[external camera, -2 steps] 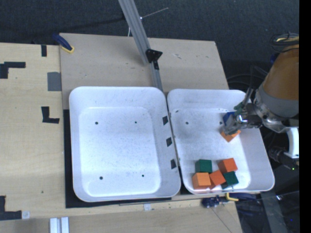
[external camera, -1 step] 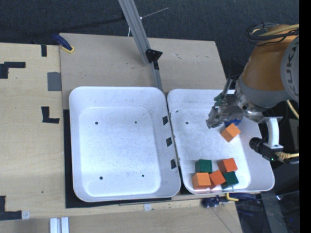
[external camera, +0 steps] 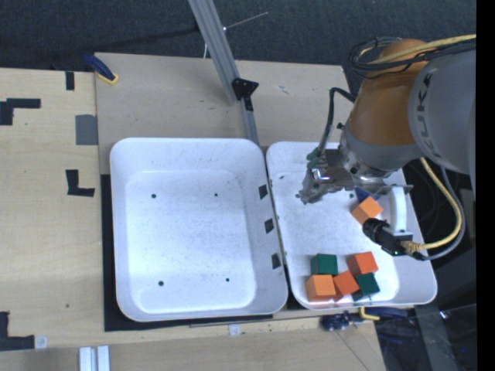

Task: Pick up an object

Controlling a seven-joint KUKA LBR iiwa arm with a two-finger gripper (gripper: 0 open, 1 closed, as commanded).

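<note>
Nearest the camera, at the front edge of the right bin [external camera: 302, 230], a cluster of small blocks is seen: an orange block [external camera: 320, 287] at front left, a dark green block [external camera: 324, 264] just behind it, a second orange block [external camera: 346, 284] touching beside, a further green block [external camera: 366, 285] toward the right, and an orange block [external camera: 362, 263] behind that. Somewhat farther back, a lone orange block [external camera: 368, 209] is found near the right wall, partly overlapped by the black cable fitting [external camera: 384, 235] of the arm. Beyond it, the gripper [external camera: 315, 185] is held low over the bare floor of the same bin, near its back left part and apart from every block; whether its fingers are spread or closed cannot be told at this resolution, and no block is seen between them. The left bin [external camera: 186, 222] is shown alongside, and the grey arm with its orange band [external camera: 387, 99] is seen farthest back on the right. The step in hand is judged to be the approach, with nothing yet secured. For a sound grasp, the lone orange block would be favoured, since free space is left around it; the tool should be centred over it, the fingers aligned with two flat faces, and the descent made straight. The tightly packed front cluster is judged riskier, as neighbouring blocks could be struck or pushed.
</note>
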